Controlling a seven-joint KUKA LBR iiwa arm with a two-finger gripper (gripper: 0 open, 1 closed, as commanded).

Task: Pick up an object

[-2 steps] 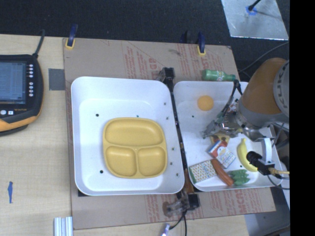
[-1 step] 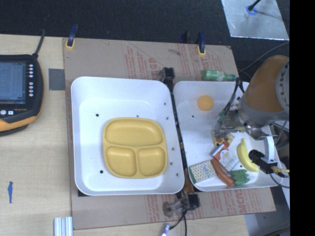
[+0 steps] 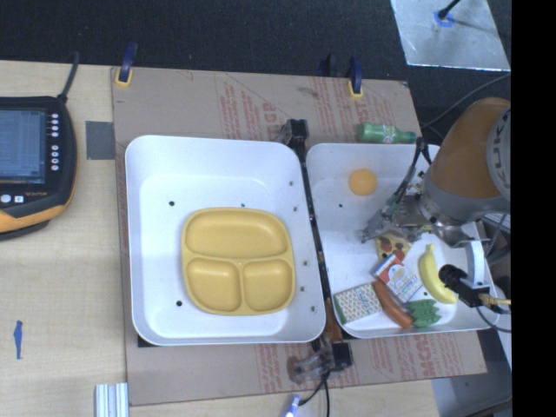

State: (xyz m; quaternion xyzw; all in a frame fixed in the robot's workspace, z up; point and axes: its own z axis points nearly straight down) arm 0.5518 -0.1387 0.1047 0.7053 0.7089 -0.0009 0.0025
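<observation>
Reaching in from your right: the grey arm with the orange band (image 3: 469, 159) hangs over the right shallow white bin (image 3: 334, 168).
Tool: the tool (image 3: 391, 220) sits low in that bin; you cannot tell whether it is released or clenched.
Right bin, far end: a small orange ball (image 3: 363, 182) lies apart from the tool.
Right bin, near end: a yellow plastic banana (image 3: 432, 276), a red sausage-shaped toy (image 3: 393, 306), a green leafy toy (image 3: 425, 313) and a small patterned card (image 3: 357, 302) crowd together.
Left bin: the left shallow white bin (image 3: 152, 172) holds a yellow three-compartment plastic tray (image 3: 236, 261).
Surface: a handheld pendant with a screen (image 3: 30, 168) rests at your far left.
</observation>
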